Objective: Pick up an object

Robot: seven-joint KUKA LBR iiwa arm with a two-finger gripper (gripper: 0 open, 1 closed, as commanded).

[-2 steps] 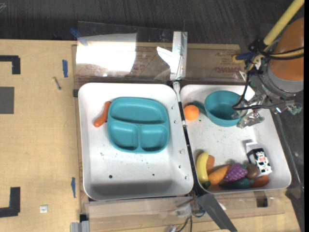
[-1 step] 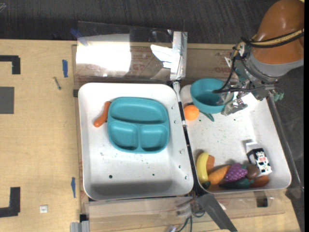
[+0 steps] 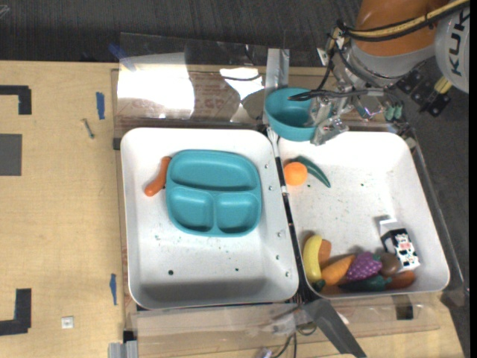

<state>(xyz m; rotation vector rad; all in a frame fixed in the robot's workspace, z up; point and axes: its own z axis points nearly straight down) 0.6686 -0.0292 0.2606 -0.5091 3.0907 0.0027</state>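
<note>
A teal bowl [image 3: 289, 113] hangs above the back left corner of the right bin [image 3: 373, 162], over the divider between the two bins. My gripper [image 3: 325, 123] reaches down from the upper right, and its metal fingers [image 3: 320, 114] are closed on the bowl's right rim. The bowl looks lifted off the bin floor. Below it lie an orange ball [image 3: 295, 172] and a thin green piece [image 3: 317, 172].
The left bin [image 3: 141, 237] holds a teal divided plate [image 3: 215, 192] and an orange carrot [image 3: 156, 177]. In the right bin's front corner are piled a banana [image 3: 311, 256], purple grapes [image 3: 364, 265], other toy food and a white carton [image 3: 399, 246].
</note>
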